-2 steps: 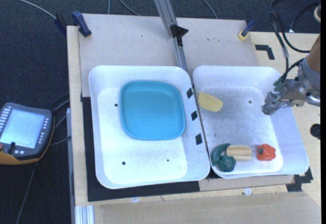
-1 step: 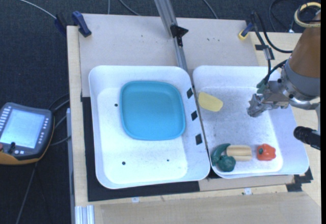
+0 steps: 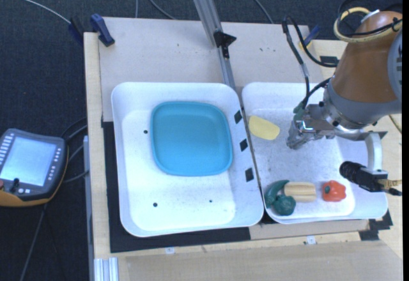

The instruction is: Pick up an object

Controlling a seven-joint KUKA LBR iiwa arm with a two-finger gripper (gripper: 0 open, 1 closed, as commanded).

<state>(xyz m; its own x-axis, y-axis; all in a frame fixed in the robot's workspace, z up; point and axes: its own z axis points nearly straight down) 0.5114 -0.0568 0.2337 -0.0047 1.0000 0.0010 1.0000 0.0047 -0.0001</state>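
Note:
My gripper (image 3: 295, 141) hangs over the middle of the right bin (image 3: 275, 165), pointing down at the bin floor, with no object seen between its fingers. A yellow lemon-shaped piece (image 3: 264, 128) lies just left of it, near the bin's left wall. Along the bin's front edge sit a dark green vegetable (image 3: 280, 198), a tan cylinder (image 3: 300, 191) and a red pepper (image 3: 333, 191). The arm's orange band (image 3: 367, 62) sits above the wrist at the right.
The left bin (image 3: 131, 145) holds a blue square plate (image 3: 191, 138). A metal pole (image 3: 211, 15) slants across the bench behind the bins. Black clips (image 3: 243, 144) mark the wall between the bins. A teach pendant (image 3: 29, 165) lies off the bench at left.

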